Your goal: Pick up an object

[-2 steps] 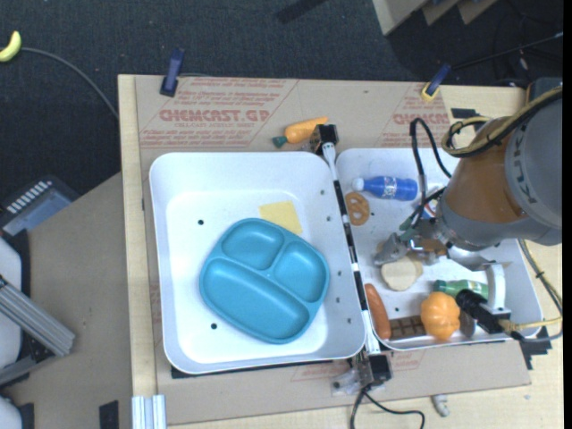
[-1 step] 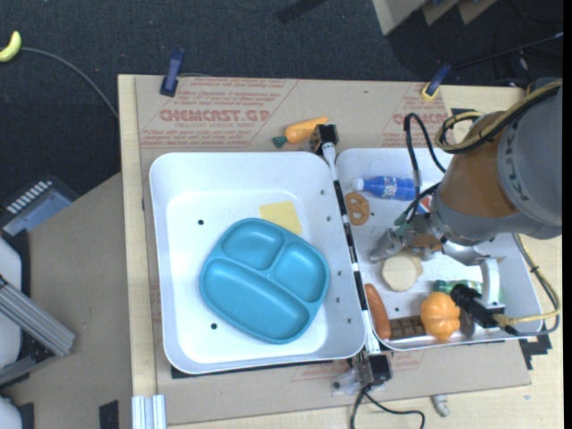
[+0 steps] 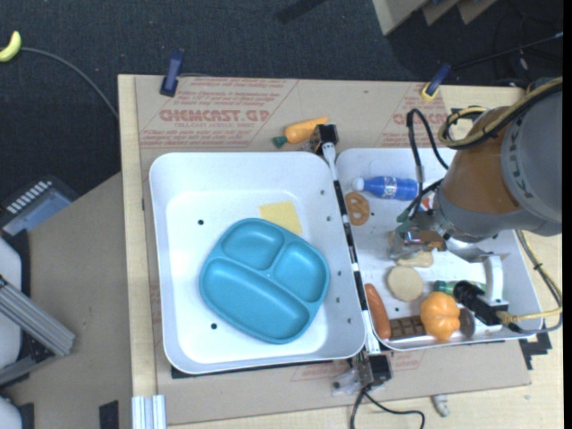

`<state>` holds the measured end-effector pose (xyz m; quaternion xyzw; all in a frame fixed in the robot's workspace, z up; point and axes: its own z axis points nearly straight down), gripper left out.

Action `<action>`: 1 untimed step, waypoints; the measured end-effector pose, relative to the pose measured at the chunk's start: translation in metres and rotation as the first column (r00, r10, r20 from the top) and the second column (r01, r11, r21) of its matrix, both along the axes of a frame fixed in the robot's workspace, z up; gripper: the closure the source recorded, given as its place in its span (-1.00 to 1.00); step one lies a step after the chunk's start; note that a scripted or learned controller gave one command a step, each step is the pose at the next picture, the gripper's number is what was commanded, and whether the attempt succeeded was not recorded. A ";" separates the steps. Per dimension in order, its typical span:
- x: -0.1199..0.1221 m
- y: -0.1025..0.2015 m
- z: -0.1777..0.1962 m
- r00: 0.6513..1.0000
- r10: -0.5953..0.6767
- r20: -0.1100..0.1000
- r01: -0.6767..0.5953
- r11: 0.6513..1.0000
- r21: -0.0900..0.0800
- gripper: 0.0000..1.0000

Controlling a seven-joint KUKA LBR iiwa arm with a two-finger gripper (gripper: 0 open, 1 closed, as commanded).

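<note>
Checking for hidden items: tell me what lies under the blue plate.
A yellow slice pokes out from behind the blue plate, which rests on the left bin floor. Whatever else lies beneath is covered.

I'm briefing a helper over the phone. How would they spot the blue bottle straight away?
Take the right bin, the one the arm reaches into, and look to its far end. The bottle lies on its side there, just behind a pretzel. It is that bin's one blue thing, with a white cap.
</note>
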<state>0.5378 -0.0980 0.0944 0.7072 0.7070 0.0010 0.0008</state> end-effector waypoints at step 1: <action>-0.012 -0.096 0.070 1.000 -0.001 0.000 0.001 1.000 -0.004 1.00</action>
